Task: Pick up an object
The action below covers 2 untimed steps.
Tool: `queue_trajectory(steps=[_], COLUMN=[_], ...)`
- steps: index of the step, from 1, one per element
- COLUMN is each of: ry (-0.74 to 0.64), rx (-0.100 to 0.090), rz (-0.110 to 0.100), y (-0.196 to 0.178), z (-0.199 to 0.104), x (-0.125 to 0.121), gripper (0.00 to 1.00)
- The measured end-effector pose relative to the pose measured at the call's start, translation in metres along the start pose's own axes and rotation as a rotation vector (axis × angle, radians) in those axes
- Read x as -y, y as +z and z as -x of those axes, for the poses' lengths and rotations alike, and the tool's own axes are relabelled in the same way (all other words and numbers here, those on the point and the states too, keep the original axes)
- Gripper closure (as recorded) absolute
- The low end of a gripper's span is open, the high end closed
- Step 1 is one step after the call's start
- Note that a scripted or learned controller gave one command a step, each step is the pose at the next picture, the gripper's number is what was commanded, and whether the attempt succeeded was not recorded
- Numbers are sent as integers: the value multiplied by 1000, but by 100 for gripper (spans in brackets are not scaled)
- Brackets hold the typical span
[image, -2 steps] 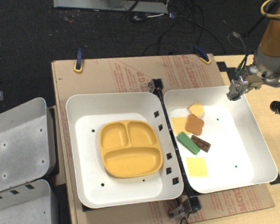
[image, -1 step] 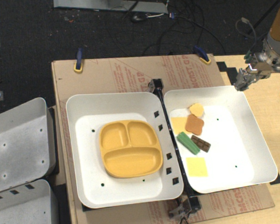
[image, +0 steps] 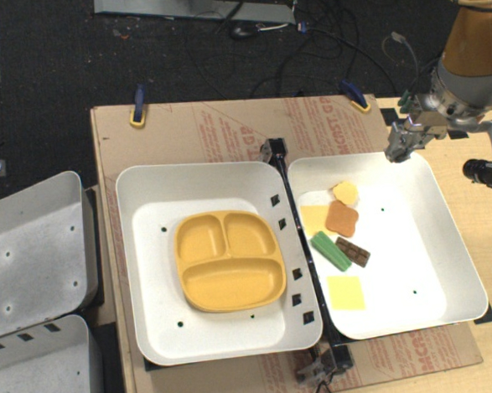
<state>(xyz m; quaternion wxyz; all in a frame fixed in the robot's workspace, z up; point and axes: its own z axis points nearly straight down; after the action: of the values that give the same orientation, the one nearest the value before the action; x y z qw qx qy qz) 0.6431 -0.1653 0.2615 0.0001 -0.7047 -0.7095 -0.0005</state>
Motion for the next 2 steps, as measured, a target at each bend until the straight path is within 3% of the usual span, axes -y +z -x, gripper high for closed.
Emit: queue_trajectory(steps=[2], ry=[-1], rx=[-1], rz=[-2], y=[4], z=[-118], x=[26], gripper=[100])
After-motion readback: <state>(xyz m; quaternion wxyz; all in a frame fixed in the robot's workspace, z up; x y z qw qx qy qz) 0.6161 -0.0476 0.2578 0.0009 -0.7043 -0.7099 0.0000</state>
